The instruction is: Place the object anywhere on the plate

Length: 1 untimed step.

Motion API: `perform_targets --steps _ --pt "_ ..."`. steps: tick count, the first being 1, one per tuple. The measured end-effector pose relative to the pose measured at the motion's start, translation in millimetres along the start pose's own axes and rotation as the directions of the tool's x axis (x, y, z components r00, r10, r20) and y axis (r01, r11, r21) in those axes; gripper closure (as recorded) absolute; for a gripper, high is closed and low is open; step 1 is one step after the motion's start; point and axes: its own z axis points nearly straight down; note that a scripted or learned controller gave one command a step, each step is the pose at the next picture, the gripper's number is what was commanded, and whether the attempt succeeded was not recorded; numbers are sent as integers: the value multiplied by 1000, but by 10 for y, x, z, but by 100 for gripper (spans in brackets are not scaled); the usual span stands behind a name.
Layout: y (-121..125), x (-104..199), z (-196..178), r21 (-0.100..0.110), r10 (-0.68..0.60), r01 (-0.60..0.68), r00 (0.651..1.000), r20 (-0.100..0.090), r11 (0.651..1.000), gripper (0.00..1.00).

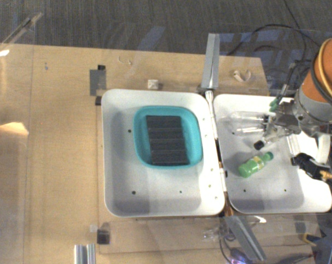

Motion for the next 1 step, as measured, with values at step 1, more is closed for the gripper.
perform_targets --steps 1 --pt "-586 941 355 2 -200 200 980 -1 980 100"
